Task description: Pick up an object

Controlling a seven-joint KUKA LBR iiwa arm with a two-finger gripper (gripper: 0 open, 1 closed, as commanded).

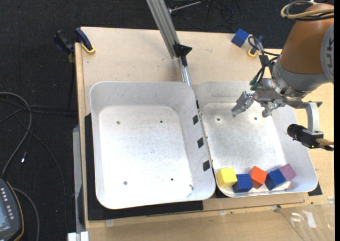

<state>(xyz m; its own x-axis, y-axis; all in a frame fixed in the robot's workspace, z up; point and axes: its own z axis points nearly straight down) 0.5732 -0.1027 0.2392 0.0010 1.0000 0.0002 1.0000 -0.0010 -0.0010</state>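
From above we see the right bin (pixel 249 139), a shallow white tray with rounded corners and a finely speckled floor. Over its far part hangs the gripper (pixel 254 106), grey metal, its two fingers spread apart with nothing between them. Above it sits the arm's (pixel 308 38) smooth orange band. Along the right bin's near edge we have a row of small blocks, matte like foam: a yellow cube (pixel 226 175), a blue block (pixel 243 182), an orange block (pixel 258 175), a second blue block (pixel 275 178) and a pale purple block (pixel 288 171), each touching its neighbour. Just beside the right bin, to its left, lies the left bin (pixel 143 144), same white speckled shell. Both rest on the pale wooden bench (pixel 127 56).
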